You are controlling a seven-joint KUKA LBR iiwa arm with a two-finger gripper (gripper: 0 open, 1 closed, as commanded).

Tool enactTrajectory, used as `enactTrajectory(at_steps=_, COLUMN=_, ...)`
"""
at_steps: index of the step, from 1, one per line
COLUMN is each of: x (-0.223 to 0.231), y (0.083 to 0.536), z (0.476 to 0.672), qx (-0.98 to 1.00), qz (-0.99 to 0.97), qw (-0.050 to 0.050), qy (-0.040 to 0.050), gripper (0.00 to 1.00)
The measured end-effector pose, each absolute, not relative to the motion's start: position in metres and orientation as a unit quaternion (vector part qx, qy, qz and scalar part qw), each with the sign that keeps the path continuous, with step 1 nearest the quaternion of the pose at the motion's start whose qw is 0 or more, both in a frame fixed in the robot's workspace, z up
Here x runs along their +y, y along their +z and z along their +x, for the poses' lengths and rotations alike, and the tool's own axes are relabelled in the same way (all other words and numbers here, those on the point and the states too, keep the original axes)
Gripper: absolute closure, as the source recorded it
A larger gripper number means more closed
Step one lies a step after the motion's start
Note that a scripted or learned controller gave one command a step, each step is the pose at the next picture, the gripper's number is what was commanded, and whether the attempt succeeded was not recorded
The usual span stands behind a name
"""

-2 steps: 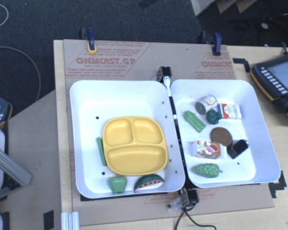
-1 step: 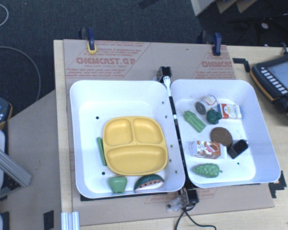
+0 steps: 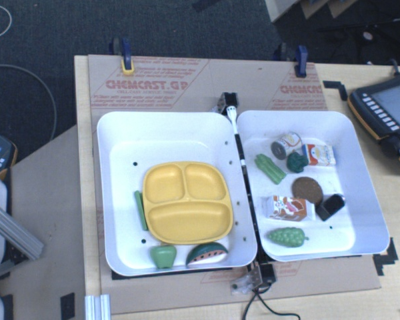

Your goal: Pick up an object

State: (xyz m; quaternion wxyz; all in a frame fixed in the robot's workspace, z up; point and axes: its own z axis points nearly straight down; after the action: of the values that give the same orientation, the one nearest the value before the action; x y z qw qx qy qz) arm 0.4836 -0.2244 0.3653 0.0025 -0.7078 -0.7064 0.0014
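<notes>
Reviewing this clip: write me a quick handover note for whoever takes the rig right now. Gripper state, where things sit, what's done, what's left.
Gripper: not in view.
Left bin: yellow divided plate, with a green stick at its left edge, a green piece and a watermelon slice in front.
Right bin: small can, carton, green pod, brown disc, black block, packet, green bunch.
Done: nothing lifted.
Left: pick up one object.

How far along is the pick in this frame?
Nothing looks done yet. The yellow plate, green pepper and watermelon slice lie in the left bin; the can, brown disc and grapes lie in the right bin. Nothing is in hand. The whole pick remains.
</notes>
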Motion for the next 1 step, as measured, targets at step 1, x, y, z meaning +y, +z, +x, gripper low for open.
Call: enactTrajectory(at_steps=1, x=-0.1252, y=0.4761, z=0.4808, qx=-0.711, qz=-0.703, qw=-0.006, qy=-0.0051, gripper=1.0)
